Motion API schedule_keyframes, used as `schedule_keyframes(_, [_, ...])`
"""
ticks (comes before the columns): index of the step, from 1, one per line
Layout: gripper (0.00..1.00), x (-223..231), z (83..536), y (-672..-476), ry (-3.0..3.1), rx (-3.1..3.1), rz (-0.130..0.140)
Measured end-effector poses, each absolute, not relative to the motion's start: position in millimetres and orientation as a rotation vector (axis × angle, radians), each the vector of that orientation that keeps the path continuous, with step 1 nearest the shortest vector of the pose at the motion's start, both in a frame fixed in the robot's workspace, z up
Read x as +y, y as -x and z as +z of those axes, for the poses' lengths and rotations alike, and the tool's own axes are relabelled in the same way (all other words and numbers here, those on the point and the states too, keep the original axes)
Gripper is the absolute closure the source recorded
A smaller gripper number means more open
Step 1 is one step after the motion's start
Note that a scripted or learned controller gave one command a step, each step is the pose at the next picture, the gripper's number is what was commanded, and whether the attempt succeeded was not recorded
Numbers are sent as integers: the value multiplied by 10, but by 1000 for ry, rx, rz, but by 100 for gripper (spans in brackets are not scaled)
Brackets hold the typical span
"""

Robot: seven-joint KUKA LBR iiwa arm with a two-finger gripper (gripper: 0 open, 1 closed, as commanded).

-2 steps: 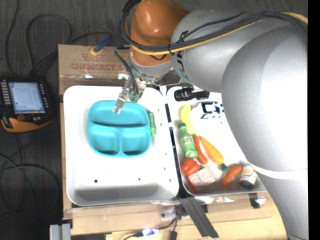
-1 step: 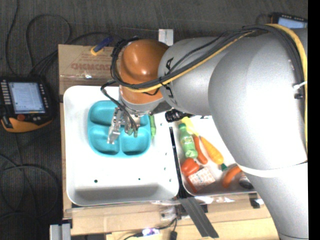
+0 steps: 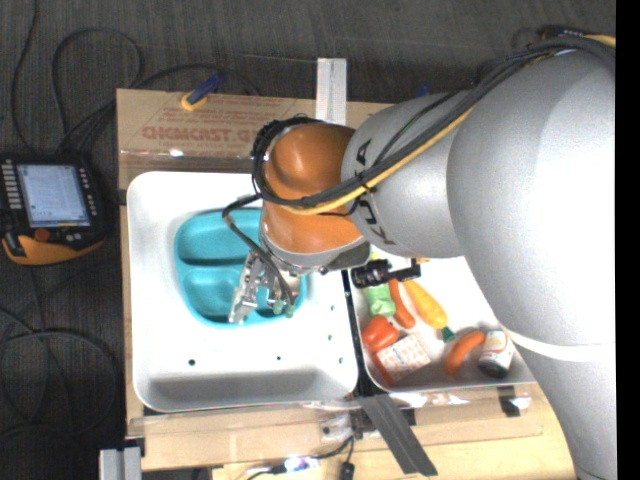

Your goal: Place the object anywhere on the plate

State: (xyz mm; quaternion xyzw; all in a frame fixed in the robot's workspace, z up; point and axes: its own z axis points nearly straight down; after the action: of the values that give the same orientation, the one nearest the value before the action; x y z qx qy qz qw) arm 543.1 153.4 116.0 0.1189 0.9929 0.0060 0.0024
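The gripper [image 3: 262, 296] hangs below the orange wrist band [image 3: 305, 198] over the left white bin [image 3: 160, 368], its metal fingers [image 3: 246, 303] pointing down at the right-hand edge of a turquoise divided plate [image 3: 205, 268]. A small green object [image 3: 283, 309] shows just beside the fingertips at the plate's lower right corner; whether it sits between the fingers or merely next to them cannot be told, and neither can how far apart the fingers stand. The plate lies in the upper middle of the left bin. The right bin [image 3: 440, 383] holds a heap of toy food: an orange carrot [image 3: 428, 306], a red pepper [image 3: 379, 332], a green piece [image 3: 378, 299], a small red-and-white carton [image 3: 405, 356] and a sausage [image 3: 462, 351]. The grey arm [image 3: 520, 188] covers much of the right bin. A teach pendant [image 3: 48, 200] lies on the floor to the left of the bench.
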Motion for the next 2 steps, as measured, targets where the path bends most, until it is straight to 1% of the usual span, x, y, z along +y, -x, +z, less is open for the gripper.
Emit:
schedule_keyframes(1, [100, 1529, 969, -5245, -129, 3108, 21])
schedule_keyframes(2, [100, 1331, 1846, -4832, -317, 3128, 3])
